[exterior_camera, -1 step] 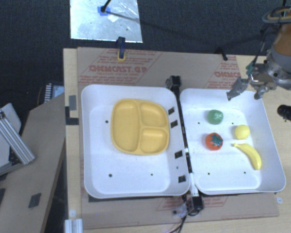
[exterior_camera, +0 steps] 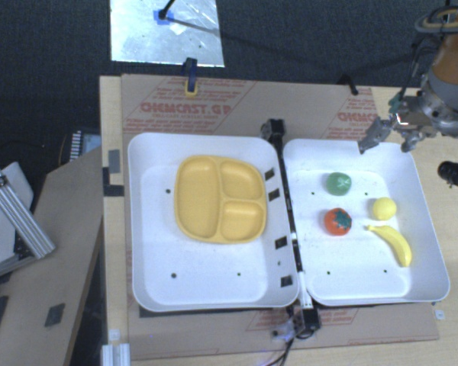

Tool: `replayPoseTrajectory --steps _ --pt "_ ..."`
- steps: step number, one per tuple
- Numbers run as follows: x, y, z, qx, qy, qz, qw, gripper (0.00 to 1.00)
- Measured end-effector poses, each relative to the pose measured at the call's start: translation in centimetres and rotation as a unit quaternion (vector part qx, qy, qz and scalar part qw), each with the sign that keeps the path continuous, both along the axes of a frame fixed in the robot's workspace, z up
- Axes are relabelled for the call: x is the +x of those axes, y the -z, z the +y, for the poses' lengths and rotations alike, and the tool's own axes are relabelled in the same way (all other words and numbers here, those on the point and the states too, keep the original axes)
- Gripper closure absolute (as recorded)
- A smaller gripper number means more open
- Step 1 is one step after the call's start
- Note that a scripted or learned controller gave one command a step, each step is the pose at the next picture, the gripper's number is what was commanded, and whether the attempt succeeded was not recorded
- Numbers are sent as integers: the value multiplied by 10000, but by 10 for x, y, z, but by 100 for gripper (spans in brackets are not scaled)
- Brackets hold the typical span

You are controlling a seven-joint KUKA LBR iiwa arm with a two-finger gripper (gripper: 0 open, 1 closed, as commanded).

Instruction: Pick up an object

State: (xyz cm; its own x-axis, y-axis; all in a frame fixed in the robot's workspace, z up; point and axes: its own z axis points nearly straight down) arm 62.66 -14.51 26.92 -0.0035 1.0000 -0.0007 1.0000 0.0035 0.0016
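Hand (exterior_camera: 391, 134) sits over the far rim of the right bin (exterior_camera: 426, 197), fingers splayed apart, nothing between them. No object picked yet; this reads as the approach phase.

Candidates all lie in the right bin: green ball (exterior_camera: 338, 182) toward the far side, red tomato-like fruit (exterior_camera: 337, 221) just beside it on the near side, yellow lemon (exterior_camera: 384, 208) to their right, banana (exterior_camera: 393, 243) touching or almost touching the lemon. Left bin (exterior_camera: 149, 273) carries a yellow divided plate (exterior_camera: 219, 199), well apart from the arm.

Doing it well, as a judgement: the green ball looks like the best target, nearest the hand and with free floor around most of it. The arm should centre above it, descend straight, and line the fingers so neither lands on the tomato. Round shape may squirt out if the close is off-centre. Lemon and banana are crowded; a finger would likely nudge one while taking the other.
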Motion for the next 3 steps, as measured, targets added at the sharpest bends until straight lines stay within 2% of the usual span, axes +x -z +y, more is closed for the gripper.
replayPoseTrajectory --steps 3 --pt "-10 146 1 2 16 4 10000 0"
